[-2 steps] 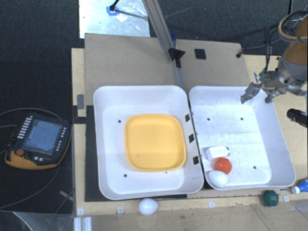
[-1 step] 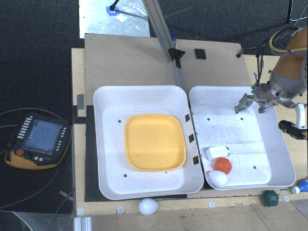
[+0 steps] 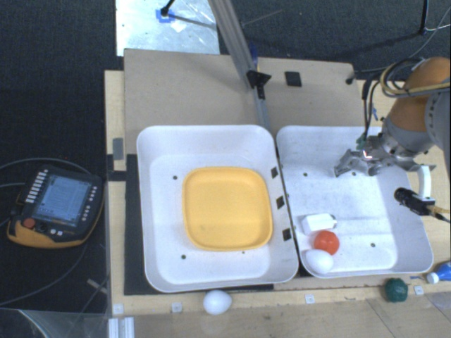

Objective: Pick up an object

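Note:
My gripper (image 3: 354, 166) hangs over the upper middle of the right bin (image 3: 352, 210), open, with nothing between its fingers. Three objects lie together in that bin's near left corner: a small white block (image 3: 318, 222), a red-orange ball (image 3: 325, 242) just below it, and a white egg-shaped piece (image 3: 318, 261) against the front wall. They are well below and to the left of the gripper. A square yellow plate (image 3: 227, 207) lies flat in the middle of the left bin (image 3: 158, 189).
On the bench in front of the bins lie a white egg (image 3: 217, 302) and, at the right, a dark green ball (image 3: 396, 289). A teach pendant (image 3: 53, 203) rests on the floor at the left. A slanted metal pole (image 3: 236, 30) rises behind the bins.

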`<action>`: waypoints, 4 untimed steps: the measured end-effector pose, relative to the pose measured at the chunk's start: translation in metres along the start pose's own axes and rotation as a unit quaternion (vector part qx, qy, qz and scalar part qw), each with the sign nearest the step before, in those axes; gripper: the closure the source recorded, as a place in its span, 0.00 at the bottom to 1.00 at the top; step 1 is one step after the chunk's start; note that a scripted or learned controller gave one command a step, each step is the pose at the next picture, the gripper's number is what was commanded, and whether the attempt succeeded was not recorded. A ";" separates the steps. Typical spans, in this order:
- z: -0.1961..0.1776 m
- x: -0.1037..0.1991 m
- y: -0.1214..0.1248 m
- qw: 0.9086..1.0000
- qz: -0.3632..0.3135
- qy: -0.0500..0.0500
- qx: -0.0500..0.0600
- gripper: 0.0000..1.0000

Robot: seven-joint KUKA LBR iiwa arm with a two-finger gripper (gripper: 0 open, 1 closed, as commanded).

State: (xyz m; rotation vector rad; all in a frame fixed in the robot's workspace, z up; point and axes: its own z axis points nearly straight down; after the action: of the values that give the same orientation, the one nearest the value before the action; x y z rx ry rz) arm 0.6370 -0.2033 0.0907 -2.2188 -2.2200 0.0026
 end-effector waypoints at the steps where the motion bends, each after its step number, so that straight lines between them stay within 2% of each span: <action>1: -0.013 0.000 0.002 1.000 -0.001 -0.001 -0.003 1.00; 3: -0.103 0.006 -0.002 1.000 0.000 -0.001 -0.004 1.00; 4: -0.163 0.013 -0.005 1.000 -0.001 -0.001 -0.005 1.00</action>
State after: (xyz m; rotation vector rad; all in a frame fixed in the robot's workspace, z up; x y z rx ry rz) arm 0.6328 -0.1903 0.2541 -2.2236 -2.2271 -0.0057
